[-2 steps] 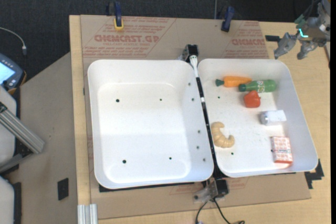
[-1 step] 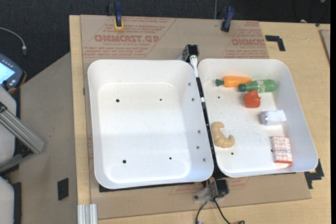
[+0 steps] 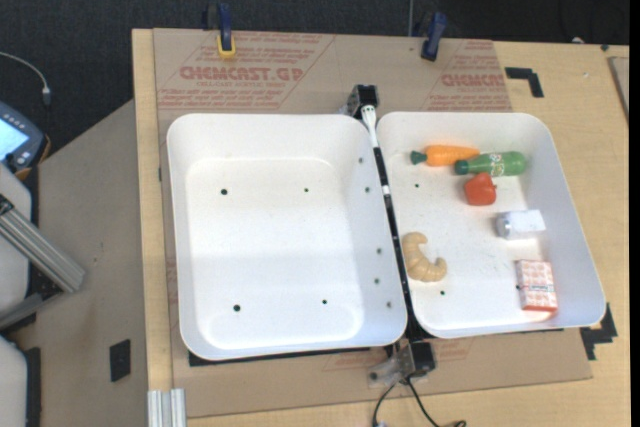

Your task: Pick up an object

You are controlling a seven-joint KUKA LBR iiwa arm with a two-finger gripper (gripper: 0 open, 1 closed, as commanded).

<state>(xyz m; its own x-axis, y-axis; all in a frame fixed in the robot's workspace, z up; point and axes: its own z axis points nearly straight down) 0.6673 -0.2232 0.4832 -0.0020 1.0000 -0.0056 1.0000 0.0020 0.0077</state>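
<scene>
Carrot [image 3: 447,155] touches bottle [image 3: 491,164] | pepper [image 3: 480,190] below — croissant [image 3: 424,258] apart

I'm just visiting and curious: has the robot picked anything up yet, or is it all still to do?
Nothing looks done yet. The carrot, green bottle, red piece, croissant and small box all lie in the right bin. Nothing is in hand; the whole pick remains.

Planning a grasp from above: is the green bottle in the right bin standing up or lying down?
Lying down. The green bottle rests on its side across the right bin, its long axis running left-right, next to the carrot and just above the red piece.
</scene>
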